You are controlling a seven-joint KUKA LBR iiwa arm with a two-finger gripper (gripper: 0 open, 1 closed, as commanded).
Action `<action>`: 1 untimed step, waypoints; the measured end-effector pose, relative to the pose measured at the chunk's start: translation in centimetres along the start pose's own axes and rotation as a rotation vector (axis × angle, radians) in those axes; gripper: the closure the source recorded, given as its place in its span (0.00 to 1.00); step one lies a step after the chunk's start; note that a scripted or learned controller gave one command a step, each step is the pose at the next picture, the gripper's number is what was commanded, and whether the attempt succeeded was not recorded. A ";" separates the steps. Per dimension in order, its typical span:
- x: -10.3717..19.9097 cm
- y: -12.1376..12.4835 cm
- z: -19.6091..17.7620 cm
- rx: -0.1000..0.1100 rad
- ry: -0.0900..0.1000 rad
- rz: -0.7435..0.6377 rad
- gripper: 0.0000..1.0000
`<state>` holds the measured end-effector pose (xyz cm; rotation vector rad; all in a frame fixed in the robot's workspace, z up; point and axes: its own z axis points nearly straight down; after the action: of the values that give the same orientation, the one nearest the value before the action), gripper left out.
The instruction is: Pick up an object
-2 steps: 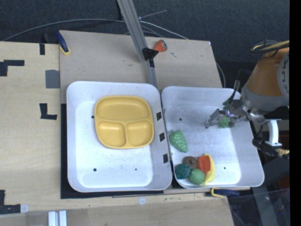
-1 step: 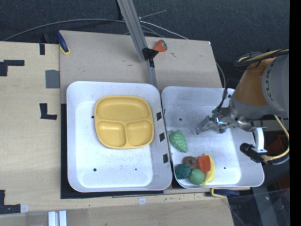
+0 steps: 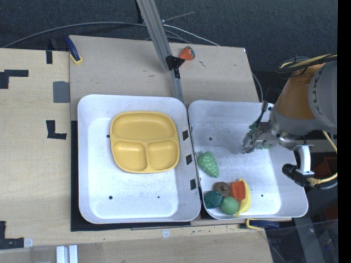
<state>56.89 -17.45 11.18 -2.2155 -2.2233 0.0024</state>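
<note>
My gripper [image 3: 250, 144] hangs over the right bin [image 3: 230, 119], near its right-middle floor. Its dark fingers point down-left, and nothing shows between them. A green bumpy toy [image 3: 208, 164] lies left of the gripper, toward the bin's left wall. In the bin's front corner sits a cluster: a brown ring [image 3: 221, 188], an orange-red piece [image 3: 238, 190], a yellow banana-like piece [image 3: 246, 197], a dark green lump [image 3: 213, 199] and a light green ball [image 3: 230, 205]. The gripper is well apart from all of them.
The left bin [image 3: 93, 147] holds a yellow divided plate [image 3: 145, 141]. A grey pole [image 3: 155, 23] rises from a clamp behind the bins. The arm's orange band [image 3: 296, 95] stands over the right bin's right edge.
</note>
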 end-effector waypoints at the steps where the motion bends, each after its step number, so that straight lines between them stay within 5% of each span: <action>1: -0.1 0.0 -4.2 -0.006 -0.001 0.002 1.00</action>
<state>56.88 -17.55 15.39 -2.2212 -2.2246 -0.0022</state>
